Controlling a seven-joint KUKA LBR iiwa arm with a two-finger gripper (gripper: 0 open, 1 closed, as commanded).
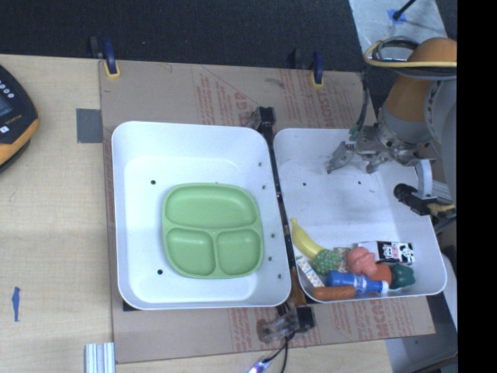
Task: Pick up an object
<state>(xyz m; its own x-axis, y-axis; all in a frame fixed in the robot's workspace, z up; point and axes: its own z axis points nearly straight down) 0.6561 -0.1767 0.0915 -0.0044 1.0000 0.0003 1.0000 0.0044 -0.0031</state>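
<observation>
From my one camera above the table (pixel 54 231), I saw two white bins side by side on a brown cardboard sheet (pixel 225 92). The left bin (pixel 132 154) sat in the middle of the frame and held a green tray (pixel 211 229) with three compartments, lying flat near its centre. The right bin (pixel 311 142) filled the right-centre of the frame.

The arm (pixel 423 92) came in at the upper right, grey with its orange band showing near the top edge. The hand (pixel 356 157) hung over the upper part of the right bin, its fingers spread apart with nothing between them. It was well apart from the objects.

Those objects were piled in the lower right of the frame, against the bin's lower wall. A banana (pixel 305 239) lay at the left end of the pile, slanting down to the right. Just beside it was a small green knobbly thing (pixel 329 259), and right of that an orange-pink lump (pixel 363 261). A red and blue marker-like item (pixel 353 288) lay along the lower wall. A small black and white box (pixel 396 252) sat at the pile's upper right, with a dark green piece (pixel 404 277) just below it.

A yellow and black device (pixel 14 119) showed at the left edge of the frame. Blue clamps (pixel 111 59) held the cardboard at its top edge.
</observation>
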